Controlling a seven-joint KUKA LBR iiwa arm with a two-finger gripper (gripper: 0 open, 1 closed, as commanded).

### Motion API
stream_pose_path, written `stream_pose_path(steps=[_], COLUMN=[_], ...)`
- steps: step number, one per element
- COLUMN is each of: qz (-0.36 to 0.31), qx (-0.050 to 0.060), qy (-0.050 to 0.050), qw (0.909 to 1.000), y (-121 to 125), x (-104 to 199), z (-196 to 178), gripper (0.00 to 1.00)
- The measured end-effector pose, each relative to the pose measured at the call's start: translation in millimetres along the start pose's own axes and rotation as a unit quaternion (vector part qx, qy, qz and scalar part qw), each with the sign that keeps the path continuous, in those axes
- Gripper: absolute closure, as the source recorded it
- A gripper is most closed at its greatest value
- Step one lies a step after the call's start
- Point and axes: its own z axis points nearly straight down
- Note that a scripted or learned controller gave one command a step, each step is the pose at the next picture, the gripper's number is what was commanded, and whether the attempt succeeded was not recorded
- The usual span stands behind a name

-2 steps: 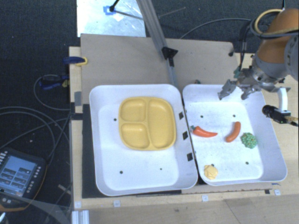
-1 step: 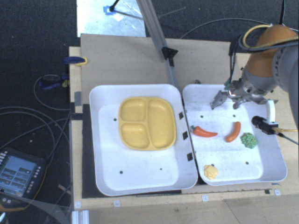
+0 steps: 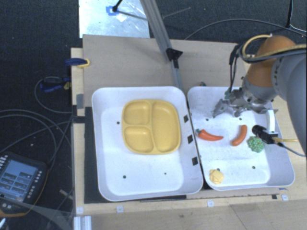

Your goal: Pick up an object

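Hovering over the right bin (image 3: 288, 176), the hand (image 3: 229, 108) held nothing; finger state unclear. Risk: carrot (image 3: 210, 135) could roll away from an off-centre grasp.

A single fixed camera looks down on the bench (image 3: 144, 56) from above at a slant, far enough back to take in both white bins (image 3: 110, 176) whole, side by side across the frame's middle. Dark floor shows along the top and left; the arm (image 3: 288, 71) enters at upper right.
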Motion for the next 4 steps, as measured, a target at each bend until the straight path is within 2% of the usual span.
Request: stream_pose_path(steps=[1,2,3,4], qz=[0.0,-0.001,-0.001,-0.002], qx=[-0.004,-0.005,-0.006,-0.003], qy=[0.0,0.0,-0.001,-0.001], qw=[1.0,1.0,1.0,1.0], y=[2.1,12.8,15.0,16.1], x=[-0.2,1.5,-2.3,-2.1], z=[-14.1,-63.6,-128.9,-129.9], gripper=[1.0,1.0,1.0,1.0])
